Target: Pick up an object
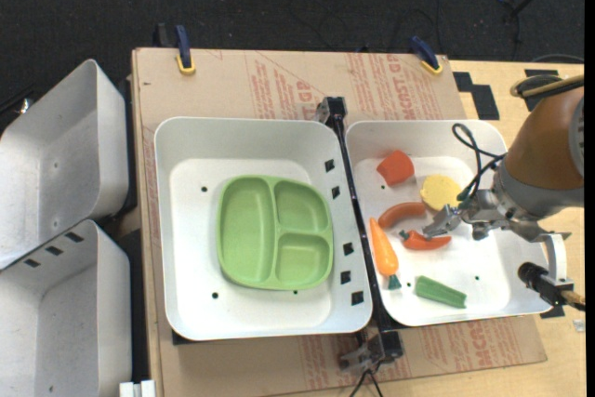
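Observation:
The right bin [483, 137] holds several toy foods. An orange-red piece [395, 165] lies at the back and a yellow piece [440, 191] sits beside it. A red curved piece [400, 214] lies mid-bin, with another red piece [428, 243] just in front of it. An orange carrot [382, 246] rests along the bin's left wall. A green piece [439, 291] lies near the front. My gripper [441, 222] reaches in from the right, low over the red pieces and just below the yellow one.
The left bin [186, 200] carries a light green divided tray [276, 232]. A black divider [353, 228] runs between the bins. Two white tubs [56, 163] stand off the bench at the left. The arm's grey and orange body [548, 153] overhangs the right bin's right side.

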Tool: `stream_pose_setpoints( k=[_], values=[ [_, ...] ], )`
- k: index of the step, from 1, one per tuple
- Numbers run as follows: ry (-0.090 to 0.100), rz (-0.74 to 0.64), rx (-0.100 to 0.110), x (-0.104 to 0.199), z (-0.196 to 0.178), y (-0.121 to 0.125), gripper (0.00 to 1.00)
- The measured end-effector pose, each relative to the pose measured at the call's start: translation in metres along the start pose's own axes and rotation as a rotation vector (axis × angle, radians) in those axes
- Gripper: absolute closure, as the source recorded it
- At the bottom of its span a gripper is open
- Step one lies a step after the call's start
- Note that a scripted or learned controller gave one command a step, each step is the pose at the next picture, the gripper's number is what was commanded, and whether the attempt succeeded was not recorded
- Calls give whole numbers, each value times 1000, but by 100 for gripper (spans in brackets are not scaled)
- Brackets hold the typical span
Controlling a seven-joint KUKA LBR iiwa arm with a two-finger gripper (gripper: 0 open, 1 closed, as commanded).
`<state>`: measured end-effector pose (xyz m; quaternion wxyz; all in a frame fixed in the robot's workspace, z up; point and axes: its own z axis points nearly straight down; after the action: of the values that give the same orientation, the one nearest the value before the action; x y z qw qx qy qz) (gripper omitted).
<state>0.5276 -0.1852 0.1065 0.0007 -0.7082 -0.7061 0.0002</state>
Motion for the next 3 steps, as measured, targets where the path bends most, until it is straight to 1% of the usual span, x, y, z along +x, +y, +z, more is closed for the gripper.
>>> stream_pose_setpoints(
  k=[1,2,3],
  values=[
    [-2,-1,-3,0,-12,1,100],
    [-2,-6,-4,4,-55,4,100],
    [-3,-5,-8,0,-119,5,100]
  ],
)
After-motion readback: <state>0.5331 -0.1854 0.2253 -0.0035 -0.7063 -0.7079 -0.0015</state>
